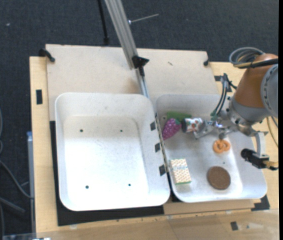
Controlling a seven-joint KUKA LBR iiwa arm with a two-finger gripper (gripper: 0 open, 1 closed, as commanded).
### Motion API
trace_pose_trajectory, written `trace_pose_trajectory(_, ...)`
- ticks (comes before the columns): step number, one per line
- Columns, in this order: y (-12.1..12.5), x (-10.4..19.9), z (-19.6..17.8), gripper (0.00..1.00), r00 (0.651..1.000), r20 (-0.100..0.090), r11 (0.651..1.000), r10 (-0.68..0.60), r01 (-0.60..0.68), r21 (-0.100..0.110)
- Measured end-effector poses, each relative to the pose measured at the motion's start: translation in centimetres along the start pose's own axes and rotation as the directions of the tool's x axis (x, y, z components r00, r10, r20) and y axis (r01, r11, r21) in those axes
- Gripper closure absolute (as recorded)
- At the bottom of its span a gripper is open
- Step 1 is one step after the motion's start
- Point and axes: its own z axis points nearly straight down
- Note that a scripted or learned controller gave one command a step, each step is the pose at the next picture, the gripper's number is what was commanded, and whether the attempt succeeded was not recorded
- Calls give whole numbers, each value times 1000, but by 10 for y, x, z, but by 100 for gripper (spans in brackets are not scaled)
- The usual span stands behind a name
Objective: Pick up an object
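The right bin (251,186) holds several small objects. A purple grape bunch (170,128) lies at its left wall, with a green item (180,117) just behind it. A small white and red object (193,125) sits right of the grapes. My gripper (206,129) reaches in from the right at bin level, its tip right next to that white and red object. An orange ring-shaped piece (222,146) lies just below the gripper. Nearer the front are a brown disc (219,178) and a yellow-green patterned block (180,170).
The left bin (71,109) stands beside the right one, their walls meeting in the middle. A slanted metal pole (123,31) rises behind the bins. The arm's orange band (254,86) hangs over the right bin's far right corner.
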Motion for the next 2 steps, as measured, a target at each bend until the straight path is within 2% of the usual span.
trace_pose_trajectory(1, 0, -1, 2, 0, 1000, 2, 1000, 2, -2, -5)
trace_pose_trajectory(2, 1, -2, -9, 100, 1000, 1, 1000, 4, -4, -8)
